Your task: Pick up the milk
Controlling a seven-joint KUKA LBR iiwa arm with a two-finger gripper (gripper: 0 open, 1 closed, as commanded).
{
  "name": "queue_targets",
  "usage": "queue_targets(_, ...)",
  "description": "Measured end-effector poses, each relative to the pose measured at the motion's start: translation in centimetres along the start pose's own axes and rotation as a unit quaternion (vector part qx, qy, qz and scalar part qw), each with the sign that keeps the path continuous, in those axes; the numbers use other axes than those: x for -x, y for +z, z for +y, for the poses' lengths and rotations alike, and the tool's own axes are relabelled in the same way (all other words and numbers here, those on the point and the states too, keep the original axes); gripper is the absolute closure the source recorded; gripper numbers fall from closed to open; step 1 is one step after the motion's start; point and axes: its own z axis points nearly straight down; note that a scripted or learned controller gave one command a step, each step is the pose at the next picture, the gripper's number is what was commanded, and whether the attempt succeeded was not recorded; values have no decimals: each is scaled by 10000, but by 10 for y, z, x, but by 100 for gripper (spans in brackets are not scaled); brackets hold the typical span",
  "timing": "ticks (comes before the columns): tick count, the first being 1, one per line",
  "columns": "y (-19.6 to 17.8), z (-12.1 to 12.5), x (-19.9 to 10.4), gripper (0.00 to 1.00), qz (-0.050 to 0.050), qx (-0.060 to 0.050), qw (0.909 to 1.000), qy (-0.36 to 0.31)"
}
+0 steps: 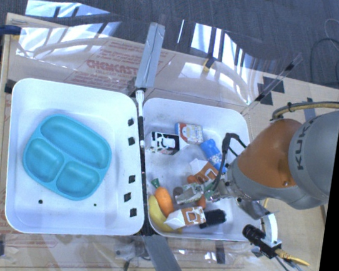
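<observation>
Camera view: the pick looks unfinished. The milk, a small black-and-white carton, lies on the floor of the right bin near its left wall, nothing gripping it. The arm leans in from the right, and the gripper sits low in the clutter by the carrot and banana, toward the bin's front. The milk lies apart from it, up and to the left. Whether the jaws are apart or together I cannot tell; the wrist probably hides them. The left bin holds a blue tray.

The arm hides the right bin's far right side
</observation>
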Motion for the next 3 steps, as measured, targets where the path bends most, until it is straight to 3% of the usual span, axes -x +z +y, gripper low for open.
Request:
queue_targets(1, -89, 39, -46, 100, 30, -42, 10000, -3)
queue_targets(2, -100, 41, -117, 100, 40, -52, 9978, -654)
queue_targets(3, -133, 61, -178, 100, 28, -27, 9890, -1481)
